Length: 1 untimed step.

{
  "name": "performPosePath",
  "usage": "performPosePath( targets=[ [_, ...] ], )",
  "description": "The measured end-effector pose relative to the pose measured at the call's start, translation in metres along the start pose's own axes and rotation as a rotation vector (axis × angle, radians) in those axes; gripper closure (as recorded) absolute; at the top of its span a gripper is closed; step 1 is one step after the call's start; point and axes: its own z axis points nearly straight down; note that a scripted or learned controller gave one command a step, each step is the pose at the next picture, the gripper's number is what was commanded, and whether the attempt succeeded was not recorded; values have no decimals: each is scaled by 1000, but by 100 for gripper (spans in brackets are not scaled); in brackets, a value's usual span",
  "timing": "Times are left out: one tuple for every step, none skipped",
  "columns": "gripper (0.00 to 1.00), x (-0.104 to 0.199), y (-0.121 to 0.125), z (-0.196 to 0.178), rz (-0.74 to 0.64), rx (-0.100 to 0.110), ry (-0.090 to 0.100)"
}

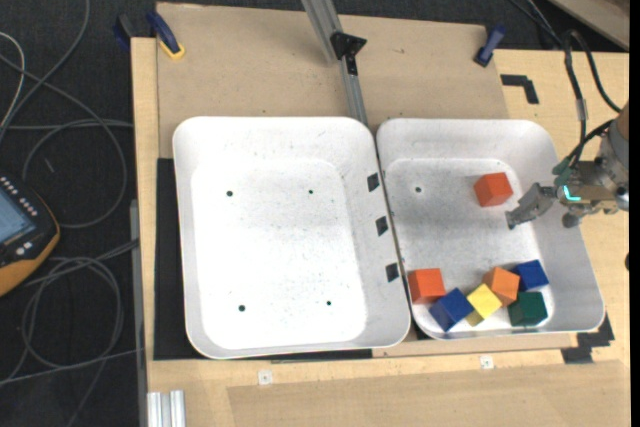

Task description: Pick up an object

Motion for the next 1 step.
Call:
performPosePath(
  targets=[
    [0,0,1,-2,-1,-4,-1]
  ],
)
